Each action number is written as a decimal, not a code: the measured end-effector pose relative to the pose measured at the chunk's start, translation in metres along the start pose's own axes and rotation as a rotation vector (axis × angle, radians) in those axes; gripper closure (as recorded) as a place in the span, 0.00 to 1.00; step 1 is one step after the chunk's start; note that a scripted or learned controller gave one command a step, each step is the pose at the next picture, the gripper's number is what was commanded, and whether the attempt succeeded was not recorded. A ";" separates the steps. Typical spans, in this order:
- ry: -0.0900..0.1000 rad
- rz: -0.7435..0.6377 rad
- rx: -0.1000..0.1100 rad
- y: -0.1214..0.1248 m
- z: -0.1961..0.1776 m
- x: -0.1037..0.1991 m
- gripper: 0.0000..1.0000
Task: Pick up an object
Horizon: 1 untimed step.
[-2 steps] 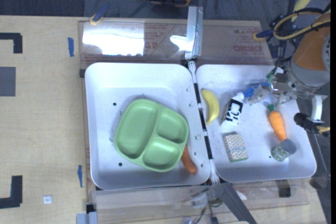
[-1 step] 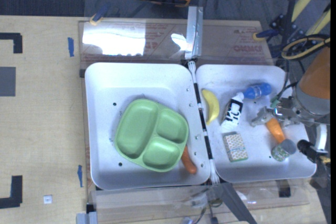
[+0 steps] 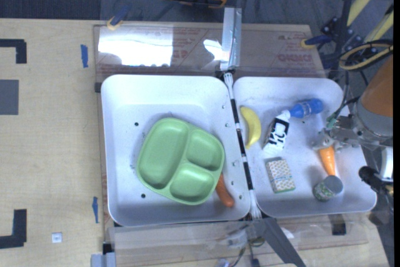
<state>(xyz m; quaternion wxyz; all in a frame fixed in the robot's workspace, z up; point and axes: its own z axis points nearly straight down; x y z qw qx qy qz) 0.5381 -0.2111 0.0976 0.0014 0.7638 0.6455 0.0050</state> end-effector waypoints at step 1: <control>-0.006 0.067 0.008 0.003 -0.108 0.032 1.00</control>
